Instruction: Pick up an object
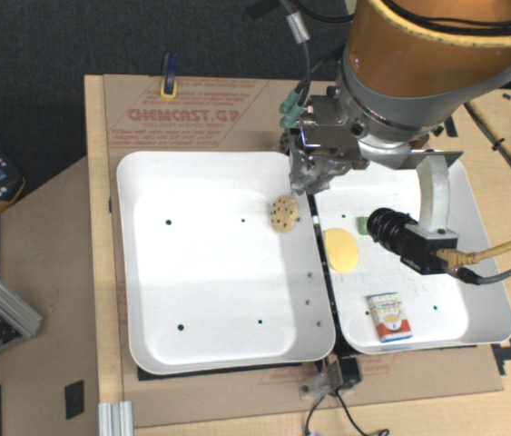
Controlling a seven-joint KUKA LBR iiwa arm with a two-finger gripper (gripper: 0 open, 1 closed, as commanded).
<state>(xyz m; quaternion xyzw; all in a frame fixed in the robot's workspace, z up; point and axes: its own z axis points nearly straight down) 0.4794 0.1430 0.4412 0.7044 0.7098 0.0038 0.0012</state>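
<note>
The grey-and-orange arm point(437, 53) reaches over the two white bins point(210, 334), its jaws low at the divider between them — whether apart or together, I cannot tell. A speckled ball point(283, 213) lies in the left bin, just below-left of the jaws — apart from them.

Two bins side by side, cookie point(284, 213) in left bin point(191, 334) by its right edge, lemon point(341, 249) in right bin point(473, 321) near its left edge, small box point(388, 317) near right bin's front edge, gripper point(305, 178) over the shared edge
</note>
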